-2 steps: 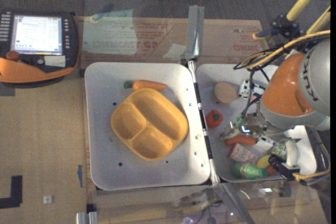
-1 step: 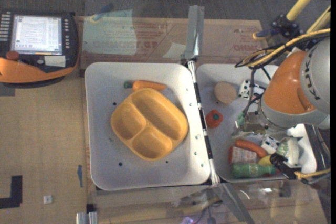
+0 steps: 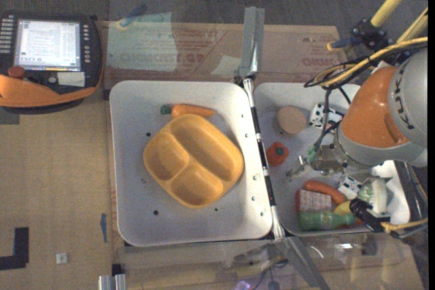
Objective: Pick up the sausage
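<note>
Currently the sausage [image 3: 325, 190] lies in the right bin [image 3: 268, 95], toward that bin's near edge. It sits just below the gripper [image 3: 319, 161] and apart from it, with nothing visible between the fingers. How far the fingers are spread cannot be told from this angle. The sausage's long axis runs roughly left to right, sloping slightly down toward the right. Its right end points toward a yellow item [image 3: 342, 208].

Touching the sausage from below is a small packet [image 3: 314, 201] with red and white print; the writing is too small to read. Below the packet lies a green bottle [image 3: 327, 219] on its side. Left of the sausage is a red pepper [image 3: 276, 153], and above that a round tan disc [image 3: 291, 120].

The arm [image 3: 380, 120] carries dark lettering on its grey shell, cut off at the frame edge.

The left bin [image 3: 126, 166] holds a yellow divided tray [image 3: 193, 159] and a carrot [image 3: 190, 111] touching the tray's far rim.
</note>
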`<move>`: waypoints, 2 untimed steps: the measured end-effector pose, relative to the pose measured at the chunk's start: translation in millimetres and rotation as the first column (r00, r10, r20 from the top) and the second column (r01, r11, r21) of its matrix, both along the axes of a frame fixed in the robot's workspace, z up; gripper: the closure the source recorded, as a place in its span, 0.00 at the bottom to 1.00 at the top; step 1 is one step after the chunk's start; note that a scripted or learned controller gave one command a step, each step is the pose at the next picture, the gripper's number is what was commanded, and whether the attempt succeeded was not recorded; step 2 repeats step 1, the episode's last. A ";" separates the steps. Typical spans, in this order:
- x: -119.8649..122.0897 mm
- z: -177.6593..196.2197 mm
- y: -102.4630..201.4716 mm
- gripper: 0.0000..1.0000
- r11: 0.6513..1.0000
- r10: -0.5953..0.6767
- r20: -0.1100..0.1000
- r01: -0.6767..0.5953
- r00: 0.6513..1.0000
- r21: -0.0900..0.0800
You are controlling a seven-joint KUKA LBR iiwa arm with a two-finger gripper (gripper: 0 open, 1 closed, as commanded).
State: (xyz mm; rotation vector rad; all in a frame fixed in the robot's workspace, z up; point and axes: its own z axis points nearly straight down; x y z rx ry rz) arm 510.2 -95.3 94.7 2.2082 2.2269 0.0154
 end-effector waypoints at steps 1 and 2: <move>-25.9 -7.6 -0.9 0.00 1.000 0.009 0.002 -0.009 1.000 -0.003; -25.9 -7.6 -0.9 0.00 1.000 0.009 0.002 -0.009 1.000 -0.003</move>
